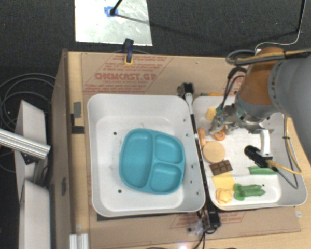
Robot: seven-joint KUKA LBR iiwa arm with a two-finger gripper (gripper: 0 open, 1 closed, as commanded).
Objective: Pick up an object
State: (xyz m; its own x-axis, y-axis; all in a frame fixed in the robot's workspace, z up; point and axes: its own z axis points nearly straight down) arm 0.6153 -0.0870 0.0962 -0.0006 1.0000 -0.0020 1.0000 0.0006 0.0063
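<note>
Dark carpet surrounds the bench; the right-hand shallow white bin [293, 193] is the landmark. Over its far-left corner the grey arm's gripper [221, 126] is hung above a small orange curved piece [219, 135]. Grip state can't be told. Descent and closing are probably needed next.

Robotics lab: my table [119, 69] is a cardboard-topped rig holding two white bins [101, 108], loose cables [20, 87] on dark carpet [31, 19], aluminium framing [20, 141] at the side.
</note>
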